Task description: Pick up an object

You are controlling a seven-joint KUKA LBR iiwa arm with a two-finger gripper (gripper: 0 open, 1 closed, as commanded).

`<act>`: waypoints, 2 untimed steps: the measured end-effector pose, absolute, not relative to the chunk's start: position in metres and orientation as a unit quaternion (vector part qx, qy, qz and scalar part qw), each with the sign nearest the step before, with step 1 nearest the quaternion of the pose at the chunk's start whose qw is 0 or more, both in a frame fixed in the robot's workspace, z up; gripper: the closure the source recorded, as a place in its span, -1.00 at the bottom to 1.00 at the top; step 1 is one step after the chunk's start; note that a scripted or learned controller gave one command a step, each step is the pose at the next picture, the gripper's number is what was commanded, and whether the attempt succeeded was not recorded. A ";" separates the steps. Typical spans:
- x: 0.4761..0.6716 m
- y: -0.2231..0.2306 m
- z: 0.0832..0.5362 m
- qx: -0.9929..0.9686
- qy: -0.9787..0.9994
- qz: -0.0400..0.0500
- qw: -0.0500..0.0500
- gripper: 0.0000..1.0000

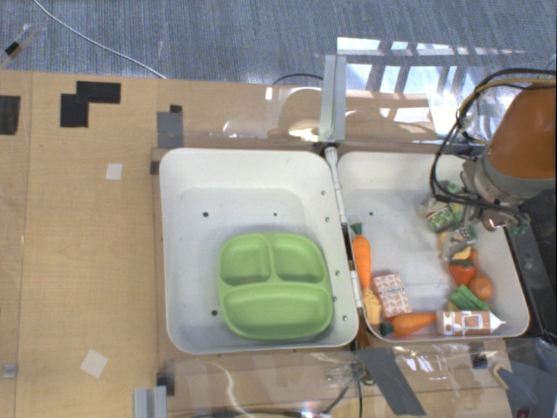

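Toys lie unlifted at the frame's lower right beneath the gripper, finger state indiscernible; the plate sits lower centre, so picking remains.

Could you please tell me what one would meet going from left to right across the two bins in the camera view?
Green divided plate → upright carrot → pink wafer block → white carton.

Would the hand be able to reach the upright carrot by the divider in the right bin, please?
Probably yes. The carrot lies at the left side of the right bin, with bare floor between it and the arm, and nothing lies on top of it. The divider wall close beside it could crowd a grasp.
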State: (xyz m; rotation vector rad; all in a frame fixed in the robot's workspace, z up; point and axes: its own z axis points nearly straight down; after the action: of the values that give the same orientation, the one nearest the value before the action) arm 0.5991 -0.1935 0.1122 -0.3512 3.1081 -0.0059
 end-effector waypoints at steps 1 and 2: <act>0.550 -0.172 0.090 -0.144 0.990 -0.003 0.008 -1.00; 0.542 -0.117 0.091 -0.132 0.991 -0.002 0.009 -1.00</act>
State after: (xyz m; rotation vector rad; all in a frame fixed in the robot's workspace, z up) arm 0.5417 -0.1169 0.0910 -0.4128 3.0954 -0.0054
